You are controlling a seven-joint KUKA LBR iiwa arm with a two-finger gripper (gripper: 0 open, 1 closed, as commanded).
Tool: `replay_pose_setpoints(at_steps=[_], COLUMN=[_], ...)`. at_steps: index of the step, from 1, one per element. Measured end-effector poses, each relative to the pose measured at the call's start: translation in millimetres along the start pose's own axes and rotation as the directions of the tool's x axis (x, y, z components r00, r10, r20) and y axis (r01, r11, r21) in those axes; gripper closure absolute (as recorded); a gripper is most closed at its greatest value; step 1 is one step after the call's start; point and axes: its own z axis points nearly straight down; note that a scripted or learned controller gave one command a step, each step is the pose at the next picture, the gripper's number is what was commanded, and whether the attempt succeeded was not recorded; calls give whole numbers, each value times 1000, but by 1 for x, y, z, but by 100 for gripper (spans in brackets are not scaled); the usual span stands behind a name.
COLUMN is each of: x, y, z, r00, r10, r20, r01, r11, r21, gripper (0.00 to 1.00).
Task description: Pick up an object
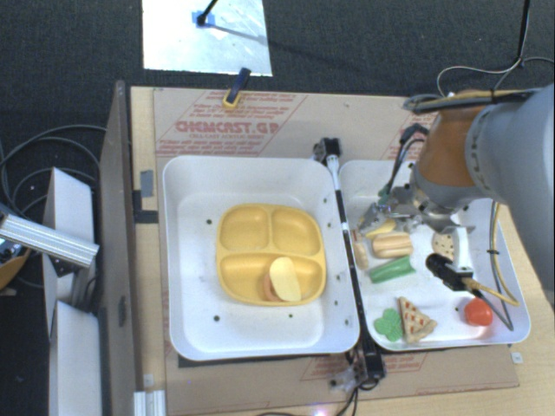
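The right bin (pixel 512 258) holds several toy foods: a tan sausage roll (pixel 392 246), a green pepper piece (pixel 392 269), a pizza slice (pixel 417 319), a green leafy piece (pixel 388 324), a red tomato (pixel 478 312), a speckled cookie (pixel 443 243) and a yellow piece (pixel 379 229). My gripper (pixel 395 210) hangs low over the back left part of this bin, just above the yellow piece and the sausage roll. The wrist hides the fingertips.
The left bin (pixel 195 232) carries a yellow divided plate (pixel 251 232) with a pale yellow slice (pixel 284 279) in its front compartment. A black divider (pixel 343 232) runs between the bins. A small pale piece (pixel 361 254) lies by the right bin's left wall.
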Motion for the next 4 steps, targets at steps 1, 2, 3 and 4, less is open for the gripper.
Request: replay_pose_setpoints(at_steps=[1,2,3,4], x=[0,1,-2,-1], y=[4,4,-42,-39], z=[-12,-11,1,-10], r00=[1000,1000,1000,1000], r10=[-2,-2,1,-2], r20=[1,0,1,1], r01=[2,2,-1,2], r11=[1000,1000,1000,1000], r21=[-9,-7,0,-6], gripper=[100,0,0,100])
